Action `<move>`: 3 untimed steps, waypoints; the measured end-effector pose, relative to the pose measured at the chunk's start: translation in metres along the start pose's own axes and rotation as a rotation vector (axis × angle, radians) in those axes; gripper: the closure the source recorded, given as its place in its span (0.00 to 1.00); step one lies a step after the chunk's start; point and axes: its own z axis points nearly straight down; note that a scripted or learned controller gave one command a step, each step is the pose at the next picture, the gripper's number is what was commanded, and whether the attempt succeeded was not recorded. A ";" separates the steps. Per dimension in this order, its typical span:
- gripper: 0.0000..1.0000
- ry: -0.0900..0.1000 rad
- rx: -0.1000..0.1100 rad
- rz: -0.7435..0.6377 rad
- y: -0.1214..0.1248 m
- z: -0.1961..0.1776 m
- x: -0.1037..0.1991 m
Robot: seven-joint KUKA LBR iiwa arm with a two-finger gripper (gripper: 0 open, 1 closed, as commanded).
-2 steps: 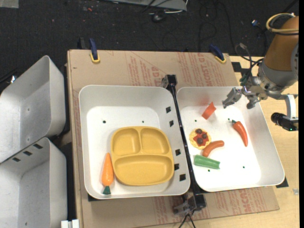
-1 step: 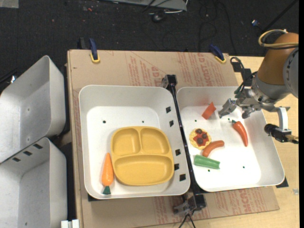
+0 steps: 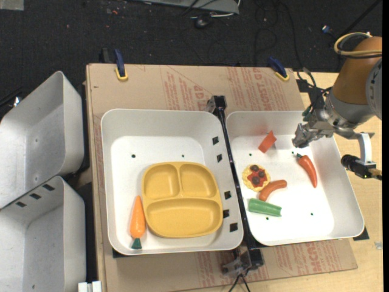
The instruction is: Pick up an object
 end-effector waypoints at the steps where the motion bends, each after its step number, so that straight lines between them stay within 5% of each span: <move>1: 1.00 -0.001 -0.003 -0.003 0.004 -0.044 0.004; 2: 1.00 -0.001 -0.004 -0.003 0.006 -0.099 0.003; 3: 1.00 0.003 0.003 -0.007 -0.002 -0.098 0.055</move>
